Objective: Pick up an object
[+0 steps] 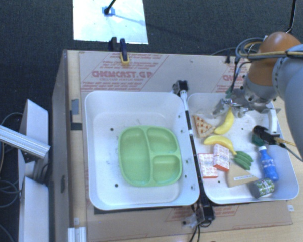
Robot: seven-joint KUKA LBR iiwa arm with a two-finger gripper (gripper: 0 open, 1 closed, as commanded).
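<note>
Toy food fills the right bin [288,185]: two bananas [225,123], a waffle slice [202,126], cartons, a blue bottle [267,164]. Gripper [231,106] hovers over the far banana; whether it is spread I cannot tell. Left bin [98,150] holds a green tray [149,156].

You see two bins, the left bin [98,150] and the right bin [288,185], of smooth white plastic with a soft sheen. The green tray [149,155] is moulded plastic, pale and slightly glossy. The bench [141,72] is covered by matt brown paper printed in red. Around it the floor [30,34] looks like rough dark carpet. The bananas [225,123] appear as smooth glossy plastic; the blue bottle [268,166] shines likewise. The arm [293,79] shows smooth grey casing and a glossy orange band [272,52]; the tool [232,106] looks metallic.
</note>
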